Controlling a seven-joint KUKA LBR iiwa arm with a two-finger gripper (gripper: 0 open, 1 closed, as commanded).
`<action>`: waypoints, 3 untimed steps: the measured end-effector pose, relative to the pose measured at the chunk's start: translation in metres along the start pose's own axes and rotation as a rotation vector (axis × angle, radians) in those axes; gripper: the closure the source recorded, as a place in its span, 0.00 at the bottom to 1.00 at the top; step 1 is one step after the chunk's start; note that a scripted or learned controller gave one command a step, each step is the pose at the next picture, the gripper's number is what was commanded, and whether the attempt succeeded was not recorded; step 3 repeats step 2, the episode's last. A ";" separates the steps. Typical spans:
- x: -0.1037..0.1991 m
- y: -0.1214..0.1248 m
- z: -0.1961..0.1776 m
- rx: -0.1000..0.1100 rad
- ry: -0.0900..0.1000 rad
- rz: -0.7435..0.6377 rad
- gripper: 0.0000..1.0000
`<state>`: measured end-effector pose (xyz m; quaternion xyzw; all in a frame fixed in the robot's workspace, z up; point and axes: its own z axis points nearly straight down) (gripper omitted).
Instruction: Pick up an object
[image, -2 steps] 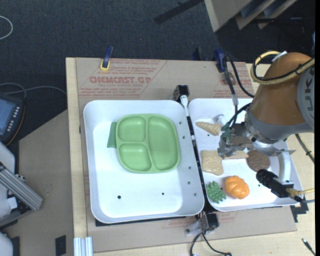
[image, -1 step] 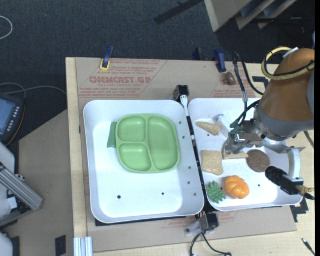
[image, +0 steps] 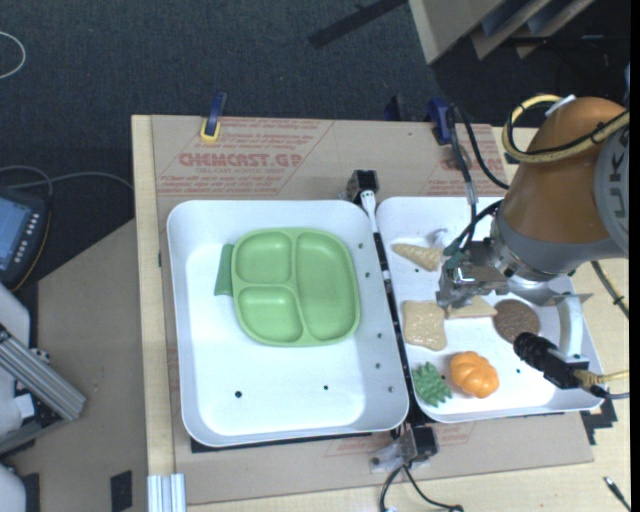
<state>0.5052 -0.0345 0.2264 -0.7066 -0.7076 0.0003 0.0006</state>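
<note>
Two white bins (image: 200, 300) on a cardboard-topped bench (image: 160, 160), dark carpet around; fingers' (image: 455, 290) state unclear

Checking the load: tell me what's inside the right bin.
The right bin holds a bread slice, an orange pumpkin, a green leafy piece and a brown patty; the arm covers the middle.

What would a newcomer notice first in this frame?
Probably the green divided plate, alone in the middle of the left bin. Next, the arm's orange band, bulking over the right bin, with the pincer low among the toy foods there. The orange pumpkin near that bin's front edge, next to a small green leafy piece, also stands out.
</note>
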 end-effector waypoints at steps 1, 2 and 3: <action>-0.013 0.000 0.010 0.003 0.000 0.003 1.00; -0.013 -0.009 0.010 0.002 0.000 0.002 1.00; -0.013 -0.009 0.010 0.002 0.000 0.002 1.00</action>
